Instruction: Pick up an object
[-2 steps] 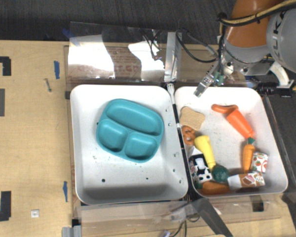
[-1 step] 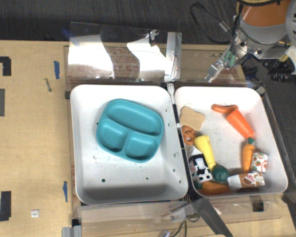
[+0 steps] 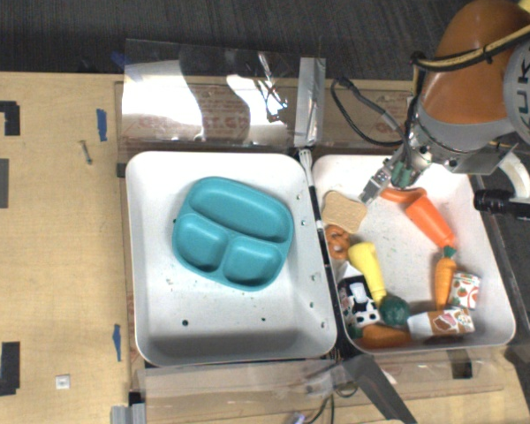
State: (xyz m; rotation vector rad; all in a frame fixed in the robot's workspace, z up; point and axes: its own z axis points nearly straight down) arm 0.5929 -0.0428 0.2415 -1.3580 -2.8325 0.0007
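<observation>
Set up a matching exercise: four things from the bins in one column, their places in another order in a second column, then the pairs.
Things:
1. teal divided plate
2. big orange carrot
3. yellow toy
4. claw

Places:
A. right bin, middle
B. left bin
C. above the right bin's far edge
D. right bin, far part, just right of the claw

Pairs: 1-B, 2-D, 3-A, 4-C

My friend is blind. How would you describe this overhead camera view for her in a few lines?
A grey and orange robot arm reaches from the right, its pincer low over the far end of the right white bin, beside a large toy carrot among mixed toy food. The left white bin holds a teal divided plate.
</observation>
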